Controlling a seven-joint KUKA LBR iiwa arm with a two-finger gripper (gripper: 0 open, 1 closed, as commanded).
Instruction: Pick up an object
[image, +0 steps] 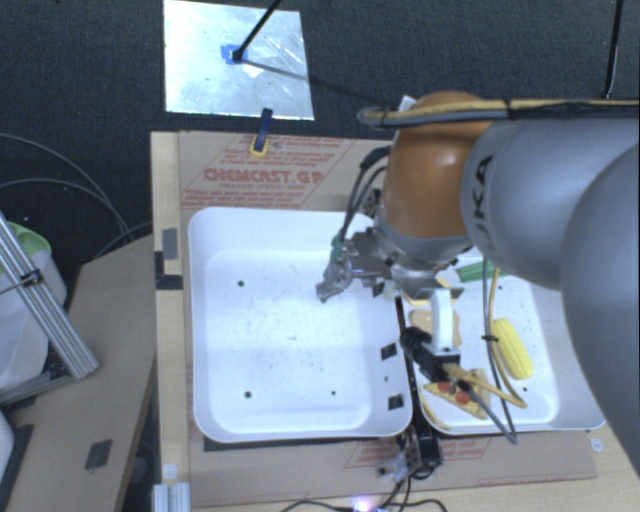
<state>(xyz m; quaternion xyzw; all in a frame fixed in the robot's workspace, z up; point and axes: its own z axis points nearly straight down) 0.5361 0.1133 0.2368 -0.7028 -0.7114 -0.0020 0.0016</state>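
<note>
Grey arm (560, 190) enters from right; orange band (430, 165) above wrist; jaws (335, 283) point left-downward

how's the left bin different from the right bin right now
The left bin lies almost fully in sight, its floor bare and speckled; the right bin is largely covered by the arm. The right bin holds a corn cob and other items. Both are shallow and white.

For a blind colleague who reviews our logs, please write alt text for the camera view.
A grey arm with an orange band reaches from the right, its gripper over the left white bin. The right bin holds a yellow corn cob and other small items, partly hidden by the arm.
</note>
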